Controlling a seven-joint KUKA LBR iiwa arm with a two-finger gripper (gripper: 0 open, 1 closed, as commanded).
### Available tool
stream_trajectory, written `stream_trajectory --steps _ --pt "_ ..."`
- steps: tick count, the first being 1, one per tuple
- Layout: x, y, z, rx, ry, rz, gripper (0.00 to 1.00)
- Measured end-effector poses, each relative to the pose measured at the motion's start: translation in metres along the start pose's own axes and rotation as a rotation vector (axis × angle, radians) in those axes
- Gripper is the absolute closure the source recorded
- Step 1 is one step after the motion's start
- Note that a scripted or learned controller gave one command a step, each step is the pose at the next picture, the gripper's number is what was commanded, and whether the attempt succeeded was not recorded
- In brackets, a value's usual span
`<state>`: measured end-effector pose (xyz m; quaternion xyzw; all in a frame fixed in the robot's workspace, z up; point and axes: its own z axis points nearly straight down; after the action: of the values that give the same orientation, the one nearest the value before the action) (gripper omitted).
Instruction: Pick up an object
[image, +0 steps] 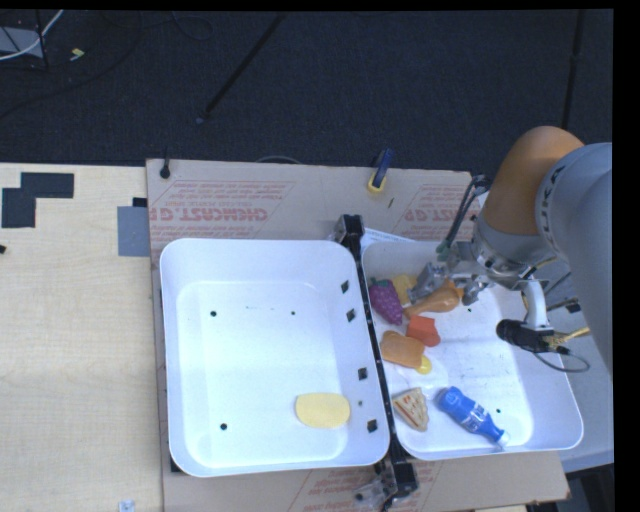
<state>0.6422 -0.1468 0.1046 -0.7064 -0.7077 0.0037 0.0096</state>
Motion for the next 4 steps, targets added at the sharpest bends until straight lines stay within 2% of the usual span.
stream_trajectory --steps 1,2,3,4 --pt "0.041 -0.032 0.017 -0.020 -0.016 0.005 0.00" --pt "0.036 -0.075 0.019 -0.013 -0.007 0.004 0.00" --pt "0.035 -0.074 0.009 -0.015 -0.006 0.009 1.00" --pt "0.064 -0.034 -0.002 -0.019 -0.007 -0.001 1.00"
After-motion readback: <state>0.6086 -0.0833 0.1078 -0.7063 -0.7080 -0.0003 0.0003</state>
